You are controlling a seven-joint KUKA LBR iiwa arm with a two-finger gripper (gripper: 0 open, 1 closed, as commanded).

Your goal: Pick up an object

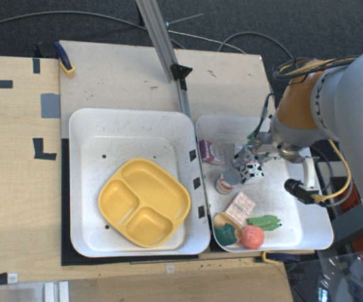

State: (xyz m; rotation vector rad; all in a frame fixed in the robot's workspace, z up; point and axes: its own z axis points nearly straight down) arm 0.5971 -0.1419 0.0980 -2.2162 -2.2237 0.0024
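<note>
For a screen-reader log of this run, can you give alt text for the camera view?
A grey and orange robot arm lowers its gripper into the right bin, above a pink wrapper, green toy and red ball. The left bin holds a yellow divided tray.

A yellow tray (pixel 145 201) with three compartments lay slightly askew in the left bin (pixel 80 168). The bench top (pixel 118 74) behind the bins was pale and scuffed, with a blue and yellow clamp (pixel 63 57) at its far left corner. A grey metal pole (pixel 158 33) slanted down from the top of the view to a black bracket (pixel 180 72) near the bins' shared edge. Dark cables (pixel 231 43) trailed over the carpet (pixel 263 11). Grey and dark marks, possibly tape (pixel 49 104), sat on the wooden board (pixel 11 168) at left.
</note>
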